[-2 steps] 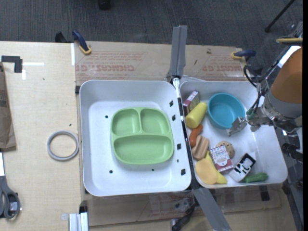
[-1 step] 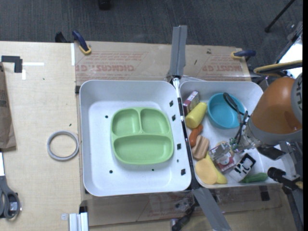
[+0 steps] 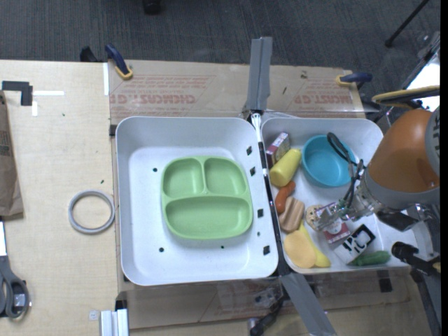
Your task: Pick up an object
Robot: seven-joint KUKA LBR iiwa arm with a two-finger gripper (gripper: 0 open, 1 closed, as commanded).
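Gripper low over the clutter in the right bin

We see the gripper [image 3: 327,218] at lower right; we cannot tell its opening or any hold. The hot dog [image 3: 291,214] lies just left of it, long axis running upper-right to lower-left.

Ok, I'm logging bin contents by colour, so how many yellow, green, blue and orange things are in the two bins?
Yellow: 2, the yellow cylinder and the yellow toy food
Green: 2, the green divided plate and the green pepper
Blue: 1, the blue bowl
Orange: 1, the orange toy food
Total: 6
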